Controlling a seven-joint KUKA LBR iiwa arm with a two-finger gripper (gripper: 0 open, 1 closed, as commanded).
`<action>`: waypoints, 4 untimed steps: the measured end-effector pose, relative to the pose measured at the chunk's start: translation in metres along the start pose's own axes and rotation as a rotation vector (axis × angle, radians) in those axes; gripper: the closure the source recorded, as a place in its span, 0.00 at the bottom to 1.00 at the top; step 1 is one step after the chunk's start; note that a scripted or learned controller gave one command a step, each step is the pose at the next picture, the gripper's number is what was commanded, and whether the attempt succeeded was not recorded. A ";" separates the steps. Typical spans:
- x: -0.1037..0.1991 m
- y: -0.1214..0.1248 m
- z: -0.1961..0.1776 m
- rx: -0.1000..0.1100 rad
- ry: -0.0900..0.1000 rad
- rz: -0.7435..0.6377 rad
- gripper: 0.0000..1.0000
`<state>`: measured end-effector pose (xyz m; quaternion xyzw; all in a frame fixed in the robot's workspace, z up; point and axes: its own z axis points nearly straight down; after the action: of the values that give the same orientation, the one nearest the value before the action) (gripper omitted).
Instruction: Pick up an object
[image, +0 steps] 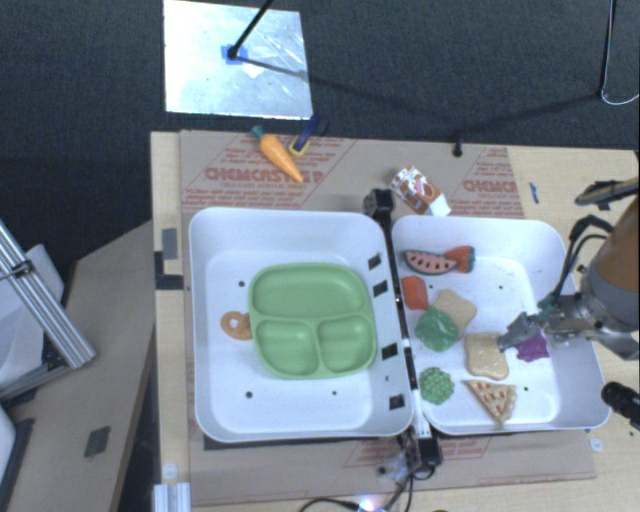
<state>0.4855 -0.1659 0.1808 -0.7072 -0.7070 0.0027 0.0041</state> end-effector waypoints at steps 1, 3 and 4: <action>0.000 0.003 -0.005 -0.011 -0.003 -0.003 0.00; 0.004 0.001 0.090 -0.007 0.000 -0.001 0.00; 0.003 0.003 0.076 -0.014 -0.004 -0.002 1.00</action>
<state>0.4875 -0.1627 0.1046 -0.7065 -0.7077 -0.0009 -0.0021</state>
